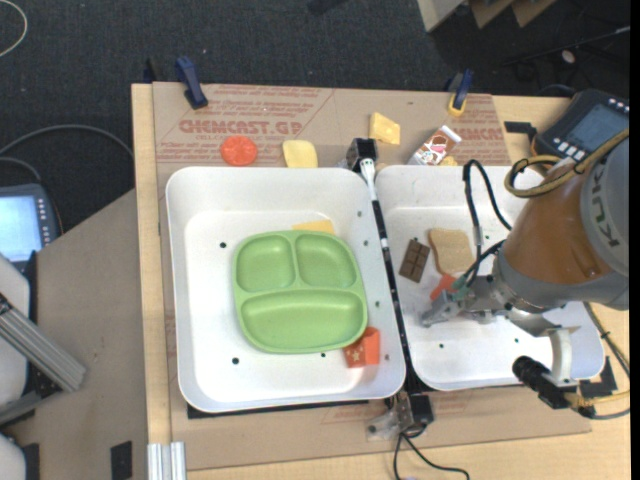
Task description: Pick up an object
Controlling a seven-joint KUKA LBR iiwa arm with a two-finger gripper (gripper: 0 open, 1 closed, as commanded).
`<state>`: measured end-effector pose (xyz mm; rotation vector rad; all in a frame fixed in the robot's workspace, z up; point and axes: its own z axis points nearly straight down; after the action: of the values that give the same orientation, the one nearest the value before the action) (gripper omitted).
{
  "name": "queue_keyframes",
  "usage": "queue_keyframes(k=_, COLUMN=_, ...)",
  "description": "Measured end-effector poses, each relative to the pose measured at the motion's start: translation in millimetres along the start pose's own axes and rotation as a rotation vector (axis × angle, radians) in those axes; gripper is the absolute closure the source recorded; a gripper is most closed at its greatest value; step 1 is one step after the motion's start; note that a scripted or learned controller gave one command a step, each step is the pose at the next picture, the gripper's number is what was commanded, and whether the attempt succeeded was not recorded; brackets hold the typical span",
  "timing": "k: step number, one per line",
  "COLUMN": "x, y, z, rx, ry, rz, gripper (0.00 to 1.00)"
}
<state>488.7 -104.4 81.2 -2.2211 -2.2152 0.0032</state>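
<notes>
My gripper (443, 306) is low inside the right bin (470, 368), reaching in from the right beneath the grey and orange arm. A small red piece (441, 286) lies right at the gripper's tip, touching or nearly touching it. Just behind it lie a tan bread slice (451, 249) and a brown chocolate bar (414, 259). In the left bin (195, 268) there is a green divided plate (299, 291), with a yellow piece (314, 227) behind it and an orange block (364, 348) at its front right corner.
On the bench behind the bins lie a red disc (238, 150), two yellow pieces (299, 153) (384, 128), a red-and-white packet (435, 149) and a black tool (362, 154). Blue clamps (190, 80) (459, 90) grip the back edge. Cables loop over the right bin.
</notes>
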Motion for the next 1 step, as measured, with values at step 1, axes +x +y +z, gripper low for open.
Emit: queue_keyframes(k=1, x=-12.6, y=62.4, z=-72.6, rx=-0.016, ry=-0.006, rz=-0.005, gripper=0.00)
